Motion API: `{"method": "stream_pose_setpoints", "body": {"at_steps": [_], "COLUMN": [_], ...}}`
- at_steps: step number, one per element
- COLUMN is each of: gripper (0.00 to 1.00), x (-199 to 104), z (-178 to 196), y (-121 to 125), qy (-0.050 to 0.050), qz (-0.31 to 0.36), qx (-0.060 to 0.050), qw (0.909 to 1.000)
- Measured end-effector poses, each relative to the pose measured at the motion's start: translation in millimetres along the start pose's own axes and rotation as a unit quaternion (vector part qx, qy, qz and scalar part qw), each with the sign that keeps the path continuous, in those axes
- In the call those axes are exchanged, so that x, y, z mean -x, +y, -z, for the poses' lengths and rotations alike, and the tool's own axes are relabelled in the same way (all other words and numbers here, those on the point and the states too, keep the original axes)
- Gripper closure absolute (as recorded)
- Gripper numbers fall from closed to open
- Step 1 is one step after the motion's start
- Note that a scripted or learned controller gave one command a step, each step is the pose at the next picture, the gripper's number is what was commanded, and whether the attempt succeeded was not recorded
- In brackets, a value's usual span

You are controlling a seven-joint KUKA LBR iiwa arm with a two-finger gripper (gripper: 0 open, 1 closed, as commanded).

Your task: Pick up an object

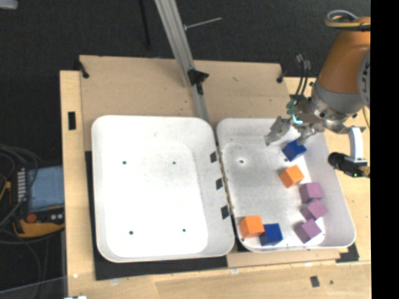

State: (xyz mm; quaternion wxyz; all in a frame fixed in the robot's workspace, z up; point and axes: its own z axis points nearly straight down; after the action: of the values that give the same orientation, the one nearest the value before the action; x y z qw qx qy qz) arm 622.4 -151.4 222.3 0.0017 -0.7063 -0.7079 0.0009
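The right bin (pixel 249 185) holds several small blocks. A blue block (pixel 293 149) lies near its far right corner, with an orange block (pixel 291 176) just in front of it. My gripper (pixel 289 131) hangs over the bin's far right part, right behind and above the blue block. Its fingers are spread open; one grey finger (pixel 275 132) points left toward the bin floor. Nothing shows between the fingers, and the blue block looks to be resting on the bin.
Three purple blocks (pixel 310 191) (pixel 313 210) (pixel 307 230) line the right bin's right side. An orange block (pixel 252 225) and a blue block (pixel 271 233) sit at its front edge. The left bin (pixel 156 185) lies beside it. A slanted metal post (pixel 181 42) rises behind the bins.
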Motion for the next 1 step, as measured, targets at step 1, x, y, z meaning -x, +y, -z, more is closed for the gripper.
{"method": "stream_pose_setpoints", "body": {"at_steps": [1], "gripper": [0.00], "x": [0.1], "z": [2.9], "y": [0.9], "qy": [-0.001], "qz": [0.001], "qx": [0.002], "qw": [1.0000]}}
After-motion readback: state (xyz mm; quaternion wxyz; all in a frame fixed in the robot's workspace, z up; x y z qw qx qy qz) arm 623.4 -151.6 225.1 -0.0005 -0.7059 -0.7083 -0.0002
